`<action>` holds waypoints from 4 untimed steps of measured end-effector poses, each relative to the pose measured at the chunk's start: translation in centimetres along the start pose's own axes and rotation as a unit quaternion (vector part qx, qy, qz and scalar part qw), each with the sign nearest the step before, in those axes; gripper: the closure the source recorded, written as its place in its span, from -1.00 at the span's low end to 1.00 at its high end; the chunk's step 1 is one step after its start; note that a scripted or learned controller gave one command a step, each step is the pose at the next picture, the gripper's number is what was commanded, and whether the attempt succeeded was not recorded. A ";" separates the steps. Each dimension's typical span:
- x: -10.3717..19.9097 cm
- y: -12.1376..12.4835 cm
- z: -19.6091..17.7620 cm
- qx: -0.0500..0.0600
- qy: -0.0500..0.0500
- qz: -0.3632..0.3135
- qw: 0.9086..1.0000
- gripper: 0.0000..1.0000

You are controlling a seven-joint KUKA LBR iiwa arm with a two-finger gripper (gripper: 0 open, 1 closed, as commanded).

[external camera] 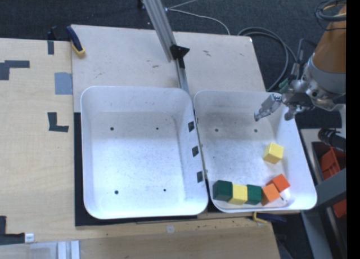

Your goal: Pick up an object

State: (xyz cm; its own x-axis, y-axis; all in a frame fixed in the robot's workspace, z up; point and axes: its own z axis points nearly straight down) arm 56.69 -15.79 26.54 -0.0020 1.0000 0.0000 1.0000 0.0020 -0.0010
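Two bins (138, 97) sit on the worktop. Toward the right one's front wall huddle small blocks; a lone yellow cube (274, 152), probably light and rigid, invites flat-side pinching. Jaws (264, 111) hover above, apparently parted, empty.

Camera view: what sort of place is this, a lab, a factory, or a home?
Most likely a robotics lab bench: two white bins side by side, coloured blocks as test objects, loose cables on dark carpet.

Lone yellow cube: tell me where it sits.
The lone yellow cube lies in the right bin, near its right wall, above the row of blocks.
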 end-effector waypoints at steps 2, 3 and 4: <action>-5.0 1.0 10.2 0.002 0.000 -0.001 1.000 -1.00; -5.1 -2.4 15.4 -0.003 -0.001 0.000 1.000 -1.00; -5.1 -7.8 17.5 0.003 0.001 0.002 1.000 -1.00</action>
State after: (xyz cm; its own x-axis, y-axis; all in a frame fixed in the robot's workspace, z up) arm 48.89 -20.96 9.07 0.0015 1.0000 0.0012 1.0000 -0.0014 -0.0067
